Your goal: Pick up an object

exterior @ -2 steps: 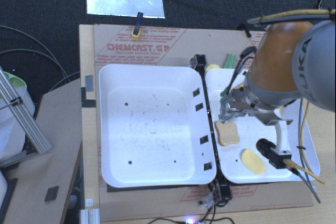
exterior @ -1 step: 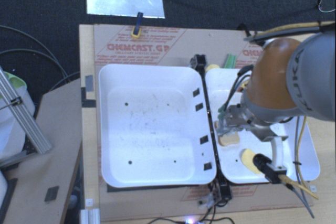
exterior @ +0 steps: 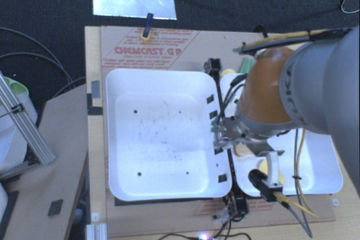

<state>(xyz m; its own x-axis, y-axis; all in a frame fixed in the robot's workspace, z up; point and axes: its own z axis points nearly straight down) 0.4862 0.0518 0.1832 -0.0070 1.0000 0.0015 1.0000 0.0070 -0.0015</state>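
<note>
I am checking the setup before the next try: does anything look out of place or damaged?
Nothing looks spilled or damaged. The left bin shows only faint dark smudges on its floor. The arm hangs low over the right bin, hiding most of its contents.

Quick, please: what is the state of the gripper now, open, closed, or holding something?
Two-finger gripper: cannot be told; the grey arm covers it, low over the right white bin.

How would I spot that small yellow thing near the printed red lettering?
Start at the tan board under the two shallow white bins, whose far edge carries red printed lettering. Just above that lettering lies a small clip: yellow at its base with a dark handle, the only yellow item on that far strip.
</note>
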